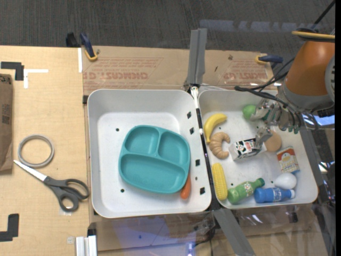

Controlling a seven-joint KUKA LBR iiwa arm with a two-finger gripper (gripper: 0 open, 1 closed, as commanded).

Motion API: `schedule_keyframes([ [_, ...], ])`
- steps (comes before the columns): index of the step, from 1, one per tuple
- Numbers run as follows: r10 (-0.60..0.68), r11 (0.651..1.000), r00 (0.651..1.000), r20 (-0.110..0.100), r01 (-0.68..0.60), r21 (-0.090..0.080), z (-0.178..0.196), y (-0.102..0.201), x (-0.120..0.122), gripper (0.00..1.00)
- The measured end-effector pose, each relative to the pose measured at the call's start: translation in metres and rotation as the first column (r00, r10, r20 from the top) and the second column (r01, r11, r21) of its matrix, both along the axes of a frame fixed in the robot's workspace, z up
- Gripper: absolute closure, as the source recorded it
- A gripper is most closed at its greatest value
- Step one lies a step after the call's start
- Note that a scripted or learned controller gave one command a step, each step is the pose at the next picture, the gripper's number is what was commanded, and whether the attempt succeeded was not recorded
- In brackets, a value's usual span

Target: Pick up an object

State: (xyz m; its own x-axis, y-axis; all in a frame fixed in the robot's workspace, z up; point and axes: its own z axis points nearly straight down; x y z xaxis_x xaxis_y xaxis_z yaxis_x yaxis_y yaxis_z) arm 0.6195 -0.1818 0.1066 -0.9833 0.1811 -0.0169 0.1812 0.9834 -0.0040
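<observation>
Fingers (263, 136) touching milk carton (248, 148) top edge in right bin (309, 164), can't tell if I'm clenched or released. Croissant (219, 144), banana (213, 125) beside carton.

Divided plate (154, 159) in left bin (101, 116); banana (213, 124), corn (219, 180) in right bin (306, 169).

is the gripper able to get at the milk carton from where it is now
Probably yes. The gripper hangs right above the milk carton, whose top lies uncovered. The croissant and a tan egg-like thing sit close on either side, which may crowd it.
</observation>
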Motion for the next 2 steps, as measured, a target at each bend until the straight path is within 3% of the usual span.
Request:
schedule_keyframes([
  [1,0.038,0.999,0.999,-0.04,-0.037,0.007,-0.0034,-0.0006,0.0162,0.0],
  [2,0.064,0.998,0.996,-0.056,-0.063,0.015,-0.0051,-0.0064,0.0237,0.0],
])
